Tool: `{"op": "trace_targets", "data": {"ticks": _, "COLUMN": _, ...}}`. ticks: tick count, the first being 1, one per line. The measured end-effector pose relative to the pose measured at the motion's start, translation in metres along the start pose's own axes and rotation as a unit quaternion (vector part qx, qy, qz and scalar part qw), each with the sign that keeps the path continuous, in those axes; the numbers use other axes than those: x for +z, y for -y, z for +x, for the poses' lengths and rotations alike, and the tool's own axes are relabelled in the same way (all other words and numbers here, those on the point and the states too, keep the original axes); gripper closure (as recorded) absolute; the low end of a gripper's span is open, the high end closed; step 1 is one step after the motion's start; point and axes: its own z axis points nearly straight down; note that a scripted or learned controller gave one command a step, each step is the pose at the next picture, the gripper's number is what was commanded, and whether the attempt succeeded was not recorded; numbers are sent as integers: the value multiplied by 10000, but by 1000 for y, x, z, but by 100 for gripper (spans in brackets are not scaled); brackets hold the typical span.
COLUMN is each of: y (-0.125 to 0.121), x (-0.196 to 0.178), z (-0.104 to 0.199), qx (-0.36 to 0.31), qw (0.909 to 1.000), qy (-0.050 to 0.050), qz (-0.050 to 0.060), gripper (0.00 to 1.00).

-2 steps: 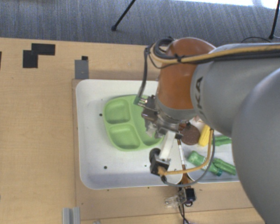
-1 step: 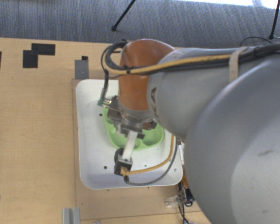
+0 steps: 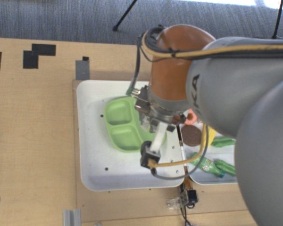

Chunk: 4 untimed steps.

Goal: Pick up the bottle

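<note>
You're looking down on the counter [image 3: 33,149] with the two white bins side by side, and the arm's big grey body sweeps in from the right, covering most of the right bin [image 3: 203,181]. The orange band sits above the wrist, and below it the claw [image 3: 150,122] hangs over the left bin [image 3: 87,140], right above the right-hand edge of the green tray [image 3: 120,124]. From here you cannot tell whether the claw is open or closed; the wrist hardware blocks it, and nothing can be seen gripped in it. That green tray has two compartments and lies tilted in the middle of the left bin.

Now the bottle [image 3: 218,166]: you can see it as a green shape lying on its side near the front rim of the right bin, partly tucked under the arm, well apart from the claw. Just behind it there's another green piece [image 3: 224,141], and beside that a brown disc [image 3: 192,135] with something pink [image 3: 191,117] peeking out next to the wrist
</note>
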Motion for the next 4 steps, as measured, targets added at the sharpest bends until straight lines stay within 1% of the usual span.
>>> {"op": "trace_targets", "data": {"ticks": 1, "y": -5, "x": 17, "z": -47, "qx": 182, "qw": 9998, "qy": 6, "qz": 7, "gripper": 100}}
{"op": "trace_targets", "data": {"ticks": 2, "y": 21, "x": 12, "z": 18, "qx": 582, "qw": 9983, "qy": 1, "qz": 9, "gripper": 100}}
{"op": "trace_targets", "data": {"ticks": 3, "y": 20, "x": 2, "z": 18, "qx": 544, "qw": 9985, "qy": 0, "qz": 9, "gripper": 100}}
{"op": "trace_targets", "data": {"ticks": 4, "y": -18, "x": -28, "z": -78, "qx": 1550, "qw": 9879, "qy": 0, "qz": -1, "gripper": 100}}
